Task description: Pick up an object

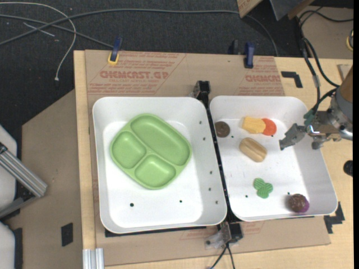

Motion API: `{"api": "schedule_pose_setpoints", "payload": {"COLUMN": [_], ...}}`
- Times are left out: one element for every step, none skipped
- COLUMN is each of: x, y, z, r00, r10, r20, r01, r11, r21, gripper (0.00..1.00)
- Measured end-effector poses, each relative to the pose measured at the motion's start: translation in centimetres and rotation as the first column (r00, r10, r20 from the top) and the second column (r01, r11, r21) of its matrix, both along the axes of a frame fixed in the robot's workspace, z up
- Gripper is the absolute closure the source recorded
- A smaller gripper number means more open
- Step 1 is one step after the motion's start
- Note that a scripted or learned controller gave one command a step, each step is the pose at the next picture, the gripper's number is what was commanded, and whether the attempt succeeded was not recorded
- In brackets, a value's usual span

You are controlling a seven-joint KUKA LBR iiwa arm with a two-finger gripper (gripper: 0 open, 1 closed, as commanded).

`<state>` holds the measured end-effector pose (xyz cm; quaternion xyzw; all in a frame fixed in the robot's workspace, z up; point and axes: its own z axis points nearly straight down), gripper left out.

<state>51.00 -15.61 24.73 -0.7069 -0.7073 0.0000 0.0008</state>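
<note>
The right bin (314,178) holds several small items: a brown round piece (222,129), a yellow block (253,124) touching an orange-red piece (270,127), a tan bread-like roll (253,149), a green clover-shaped toy (262,188) and a dark purple ball (298,203). My gripper (303,139) hangs over the right side of this bin, to the right of the roll and the orange-red piece. Its two dark fingers (289,137) stand apart, open, with nothing between them.
The left bin (112,206) holds a green divided plate (150,150). A black divider with clamps (202,88) runs between the bins. Blue clamps (248,55) hold the cardboard base at the back. Cables hang near the arm at the right.
</note>
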Motion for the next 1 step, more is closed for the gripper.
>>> {"api": "schedule_pose_setpoints", "payload": {"x": [-0.30], "y": [1.00], "z": [-4.99], "r00": [1.000], "r10": [-0.001], "r20": [-0.001], "r01": [0.001], "r11": [1.000], "r21": [0.000], "gripper": [0.00]}}
